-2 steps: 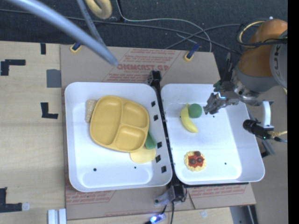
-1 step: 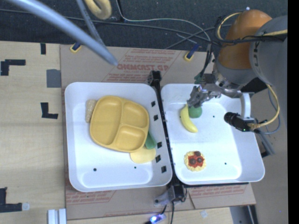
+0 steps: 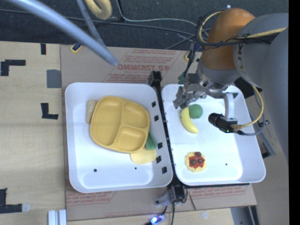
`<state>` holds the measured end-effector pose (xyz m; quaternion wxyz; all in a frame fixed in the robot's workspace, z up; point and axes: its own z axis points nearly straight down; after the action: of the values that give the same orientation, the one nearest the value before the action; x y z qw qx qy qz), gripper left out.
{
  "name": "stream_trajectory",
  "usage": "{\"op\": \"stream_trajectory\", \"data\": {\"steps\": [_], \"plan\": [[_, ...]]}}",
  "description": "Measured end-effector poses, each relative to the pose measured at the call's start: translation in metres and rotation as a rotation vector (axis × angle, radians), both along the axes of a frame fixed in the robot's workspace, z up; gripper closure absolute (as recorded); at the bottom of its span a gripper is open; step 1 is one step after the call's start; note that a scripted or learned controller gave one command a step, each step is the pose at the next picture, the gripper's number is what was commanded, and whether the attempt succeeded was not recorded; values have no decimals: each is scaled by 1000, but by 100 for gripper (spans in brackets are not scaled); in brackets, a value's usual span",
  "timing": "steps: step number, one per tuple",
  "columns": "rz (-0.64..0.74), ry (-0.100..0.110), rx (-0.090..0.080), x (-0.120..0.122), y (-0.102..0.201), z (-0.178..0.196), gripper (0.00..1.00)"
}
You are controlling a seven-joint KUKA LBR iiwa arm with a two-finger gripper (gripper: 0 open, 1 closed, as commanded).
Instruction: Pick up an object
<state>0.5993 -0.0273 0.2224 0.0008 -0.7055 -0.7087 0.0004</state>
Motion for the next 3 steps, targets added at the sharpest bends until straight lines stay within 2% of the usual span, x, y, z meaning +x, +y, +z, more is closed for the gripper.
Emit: {"op": "stream_trajectory", "data": {"steps": [2, 3], "plan": [[2, -1, 0, 28, 108, -11, 100], [-1, -2, 0, 25, 129, 11, 100]]}}
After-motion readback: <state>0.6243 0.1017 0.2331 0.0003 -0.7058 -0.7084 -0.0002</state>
